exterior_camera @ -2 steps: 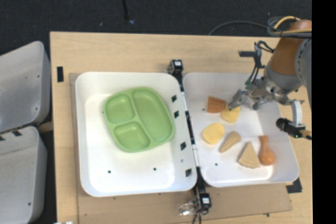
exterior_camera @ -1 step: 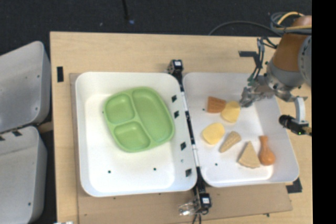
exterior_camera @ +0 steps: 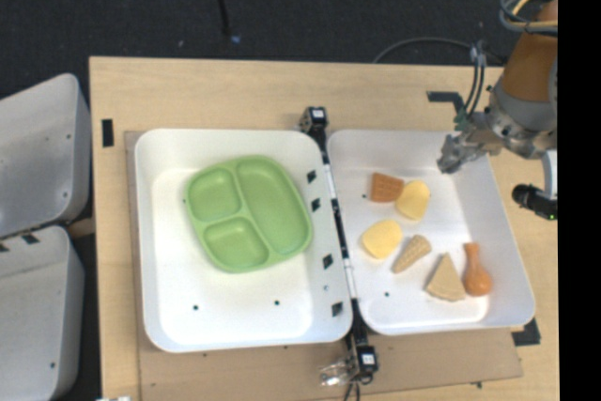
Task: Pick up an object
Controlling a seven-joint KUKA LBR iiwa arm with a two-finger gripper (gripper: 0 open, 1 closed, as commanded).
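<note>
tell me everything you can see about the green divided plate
The green divided plate is a pale green, plastic-looking, rounded-rectangular tray with three compartments: one long and two smaller, with nothing in them. It lies flat and slightly rotated near the middle of the left white bin, resting on its floor. Nothing else touches it; the gripper is over the right white bin.

Green plate (exterior_camera: 249,215) in white left bin (exterior_camera: 150,315). Right bin (exterior_camera: 498,202) white: two yellow pieces (exterior_camera: 381,239), orange wedge (exterior_camera: 385,188), tan cone (exterior_camera: 411,253), tan wedge (exterior_camera: 445,280), orange carrot-like piece (exterior_camera: 476,270).
</note>
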